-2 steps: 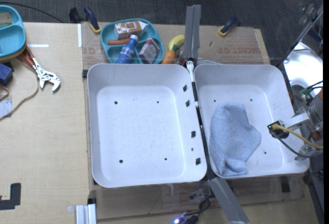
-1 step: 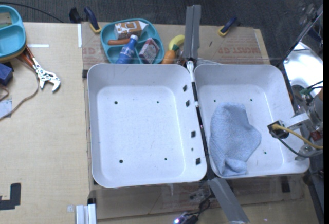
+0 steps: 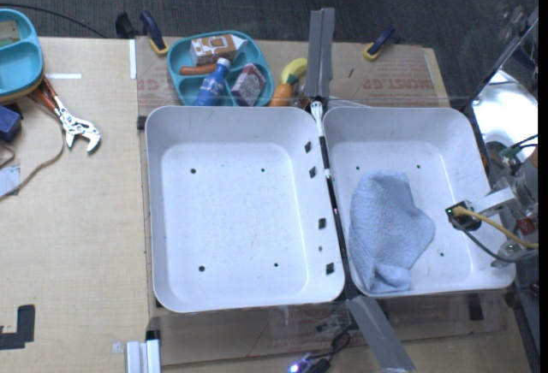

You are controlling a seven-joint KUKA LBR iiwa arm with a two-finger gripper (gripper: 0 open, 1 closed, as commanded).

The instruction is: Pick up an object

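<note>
1. nearest to you, along the bench's front edge, a grey bar (image 3: 383, 335) runs out at a slant from below the gap between the two bins
2. look at the right bin (image 3: 445, 127): a pale blue-grey cloth (image 3: 387, 230) lies crumpled on its floor, left of centre and toward the near wall, its lower fold almost against that wall; this is the one thing you could pick from the bins
3. at the right bin's right side you see a small black and yellow part (image 3: 463, 216) with a tan cable running off to the right, sitting over the bin floor just beside the cloth's right edge but apart from it; the arm's hardware (image 3: 518, 192) crowds the right margin behind it
4. you cannot tell how the gripper stands from here, and nothing shows held
5. the left bin (image 3: 163, 192) sits just beside the right one, their walls touching along a row of black clips (image 3: 324, 222)
6. to the far left on the wooden bench (image 3: 68, 226) you have a silver wrench (image 3: 77, 130) with an orange handle, and beyond it a teal tray (image 3: 17, 55) cut by the left edge
7. farthest back, behind the left bin, a teal divided dish (image 3: 184, 72) holds a blue bottle (image 3: 211, 82), a small box (image 3: 214, 46) and other small items; a yellow banana-like toy (image 3: 294, 70) lies just right of it, beside an upright grey post (image 3: 320, 50)
</note>
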